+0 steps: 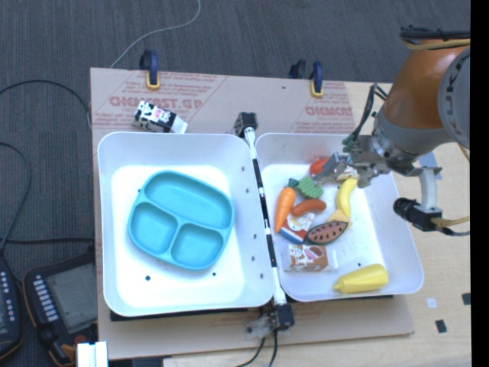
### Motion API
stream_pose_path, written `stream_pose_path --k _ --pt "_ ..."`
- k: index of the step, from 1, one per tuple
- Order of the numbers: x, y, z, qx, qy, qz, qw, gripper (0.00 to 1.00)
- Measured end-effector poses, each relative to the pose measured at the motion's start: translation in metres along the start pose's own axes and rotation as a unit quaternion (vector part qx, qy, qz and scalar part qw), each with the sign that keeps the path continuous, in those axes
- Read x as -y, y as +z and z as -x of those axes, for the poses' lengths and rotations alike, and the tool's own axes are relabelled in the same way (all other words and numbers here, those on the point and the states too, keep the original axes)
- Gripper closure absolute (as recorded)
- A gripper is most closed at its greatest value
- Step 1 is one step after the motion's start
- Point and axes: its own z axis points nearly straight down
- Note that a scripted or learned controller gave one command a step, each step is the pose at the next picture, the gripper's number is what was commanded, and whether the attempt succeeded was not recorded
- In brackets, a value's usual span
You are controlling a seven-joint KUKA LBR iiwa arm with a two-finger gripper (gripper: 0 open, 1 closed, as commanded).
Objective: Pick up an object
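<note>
the arm point(428, 90) enters from the right and stands over the far part of the right bin point(397, 277). the gripper point(341, 168) points left, low over the far middle of that bin. its metal fingers point(330, 167) lie close together, but whether they are closed or slightly parted cannot be told. the tips sit just beside a small red piece point(318, 164) and a green toy point(307, 187); contact cannot be confirmed, and nothing is seen clamped between them.

contents of the right bin: a carrot point(283, 206) at the left, a red sausage point(309, 206) beside it, a banana point(346, 197) right of the gripper tips, a watermelon slice point(327, 232) at the middle, a small carton point(309, 258) nearer, and a yellow bottle point(361, 279) at the near right.

the left bin point(114, 228) holds a blue divided tray point(181, 219), flat, well apart from the gripper.
</note>
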Motion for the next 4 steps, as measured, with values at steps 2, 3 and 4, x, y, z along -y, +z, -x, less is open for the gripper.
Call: stream_pose_path --k 2,3,4 --pt "-0.037 0.115 -0.002 0.002 0.000 0.007 1.0000 1.00" --pt "0.027 0.030 -0.053 0.000 -0.001 0.001 1.0000 1.00" --pt "0.027 0.021 -0.053 0.000 0.000 0.000 1.0000 1.00"
